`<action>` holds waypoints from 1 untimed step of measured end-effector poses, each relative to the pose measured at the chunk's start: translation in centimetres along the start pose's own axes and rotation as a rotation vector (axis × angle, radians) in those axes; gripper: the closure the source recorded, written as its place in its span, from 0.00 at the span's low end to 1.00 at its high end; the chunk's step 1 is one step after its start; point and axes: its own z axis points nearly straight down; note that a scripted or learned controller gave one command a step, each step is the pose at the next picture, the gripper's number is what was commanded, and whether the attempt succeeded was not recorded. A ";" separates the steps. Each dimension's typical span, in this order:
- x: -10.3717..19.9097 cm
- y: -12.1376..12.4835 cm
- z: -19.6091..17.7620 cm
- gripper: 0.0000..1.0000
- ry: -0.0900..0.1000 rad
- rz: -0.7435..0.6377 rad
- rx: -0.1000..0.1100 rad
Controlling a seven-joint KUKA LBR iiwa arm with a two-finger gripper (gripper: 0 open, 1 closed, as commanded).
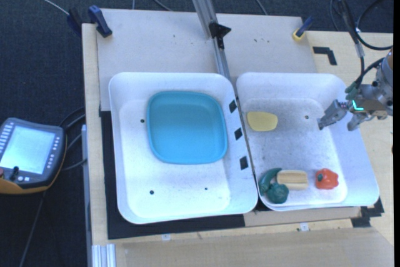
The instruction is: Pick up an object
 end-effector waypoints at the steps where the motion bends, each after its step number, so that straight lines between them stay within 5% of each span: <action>1: 0.0 0.0 0.0 0.00 0.000 0.000 0.000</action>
